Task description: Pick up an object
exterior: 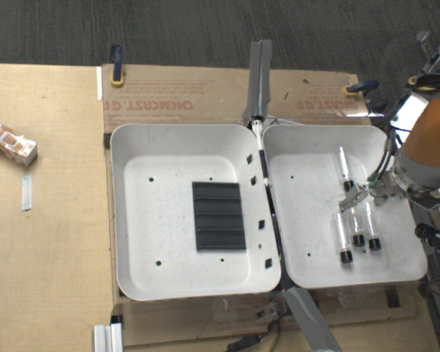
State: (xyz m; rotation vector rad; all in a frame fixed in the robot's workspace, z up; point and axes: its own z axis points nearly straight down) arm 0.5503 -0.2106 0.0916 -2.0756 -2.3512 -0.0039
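The claw [354,196] sits low in the right bin [308,266], among a cluster of clear plastic tubes with black caps. Whether it is wide, narrow or holding anything: cannot tell, as the metal parts blur into the tubes.

Task objects: one thin clear tube [344,166] lies just above the claw, running up and away from it, near upright in the view, with its black cap at the claw end. Three shorter tubes [358,229] lie just below the claw, side by side, nearly parallel, black caps at their far ends. They look smooth, cylindrical and transparent. Whether the claw touches any of them: cannot tell.

Right bin: shallow, white, rounded corners, smooth matt plastic with a few dark dots on the floor.

Arm [425,141]: to the right of the claw, orange band above a grey wrist, with cables around it.

Left bin [132,196]: well to the left of the claw, same white shallow form. In its middle lies a black ribbed block [219,215], rectangular, with crosswise grooves, flat on the floor.

Between the bins: a grey metal bar [260,83] runs upward from the seam.

Under both bins: brown cardboard [169,97] with reversed red print, held by two blue-and-yellow clamps [116,66].

Far left of the claw, on the wooden bench [44,270]: a small crumpled carton [13,145] and a thin pale strip [26,193].
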